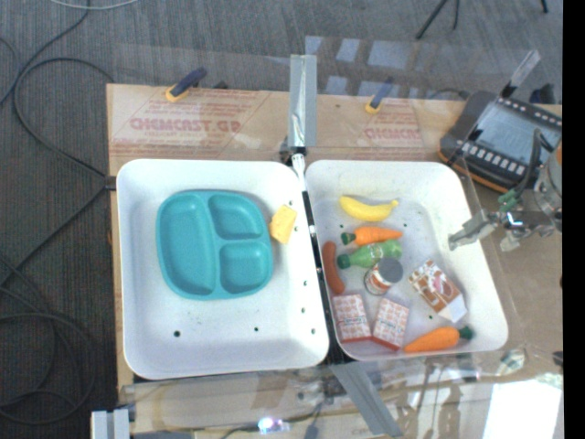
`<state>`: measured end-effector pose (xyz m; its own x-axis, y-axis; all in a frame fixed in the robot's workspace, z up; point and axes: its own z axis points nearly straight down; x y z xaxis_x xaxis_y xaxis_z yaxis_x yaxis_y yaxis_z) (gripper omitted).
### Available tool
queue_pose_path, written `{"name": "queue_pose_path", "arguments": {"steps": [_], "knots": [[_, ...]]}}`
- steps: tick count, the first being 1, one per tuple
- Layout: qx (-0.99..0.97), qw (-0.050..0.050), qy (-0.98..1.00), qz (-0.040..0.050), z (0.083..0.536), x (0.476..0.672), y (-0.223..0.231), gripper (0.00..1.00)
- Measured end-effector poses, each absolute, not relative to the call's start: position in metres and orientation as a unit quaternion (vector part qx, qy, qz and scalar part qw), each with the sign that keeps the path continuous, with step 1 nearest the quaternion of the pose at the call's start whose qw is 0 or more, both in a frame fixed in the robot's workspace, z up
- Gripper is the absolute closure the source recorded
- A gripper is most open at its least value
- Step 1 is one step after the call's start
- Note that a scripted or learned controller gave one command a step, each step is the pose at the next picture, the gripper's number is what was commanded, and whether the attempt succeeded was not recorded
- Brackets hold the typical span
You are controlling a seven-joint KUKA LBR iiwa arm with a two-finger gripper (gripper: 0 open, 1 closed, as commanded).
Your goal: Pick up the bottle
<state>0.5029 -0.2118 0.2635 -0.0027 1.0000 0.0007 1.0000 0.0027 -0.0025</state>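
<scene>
Camera view, looking down at a slant: I see two white bins side by side on a cardboard-covered bench (137,122). Red printing on the cardboard above the left bin (137,337) is partly legible; I cannot read it with confidence.

Left bin holds a teal divided plate (216,242) and a small yellow piece (283,224) just beside the plate's right edge, near the bin's right wall.

Right bin (480,309): the bottle (368,255), green, lies on its side near the middle, just below an orange carrot (373,236) and under a yellow banana (368,208). A small can (384,274) sits touching or nearly touching the bottle's lower right. A sausage (331,266) lies along the left wall. Two red-patterned packets (370,319) lie at the front, another printed packet (437,290) to the right, and a second carrot (437,338) in the front right corner. Packet printing is too small to read.

Gripper (464,237) hangs over the right bin's right rim, well apart from the bottle. I cannot tell how its tool stands.
</scene>
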Motion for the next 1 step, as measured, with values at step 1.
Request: {"name": "queue_pose_path", "arguments": {"steps": [1], "knots": [[-0.774,-0.001,-0.633,0.0008,0.3849,0.4852,-0.145,0.0]]}}
